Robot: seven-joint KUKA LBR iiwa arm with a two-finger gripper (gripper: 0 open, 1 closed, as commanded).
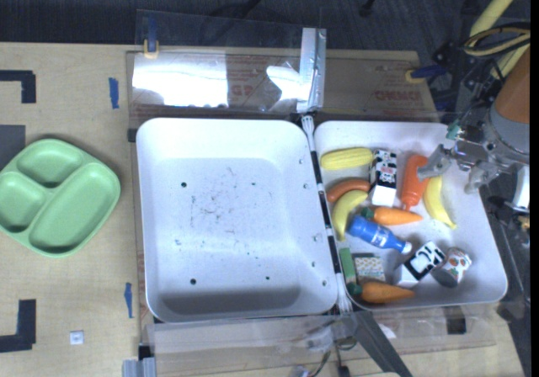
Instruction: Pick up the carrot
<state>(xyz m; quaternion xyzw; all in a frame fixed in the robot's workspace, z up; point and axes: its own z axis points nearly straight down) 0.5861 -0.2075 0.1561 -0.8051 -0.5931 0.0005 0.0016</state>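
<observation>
A carrot with a green top lies along the front wall of the right bin. A second, stubbier orange carrot rests mid-bin, just above a blue bottle. My gripper hangs over the bin's right side, above an orange bottle and a banana. Its two fingers stand apart with nothing between them. The mid-bin carrot is a short way down and left of the gripper; the front carrot is much farther.
The right bin also holds a yellow corn-like piece, a black-and-white carton, another banana, a checkered block and a small round toy. The left bin sits beside it. A green divided plate lies far left.
</observation>
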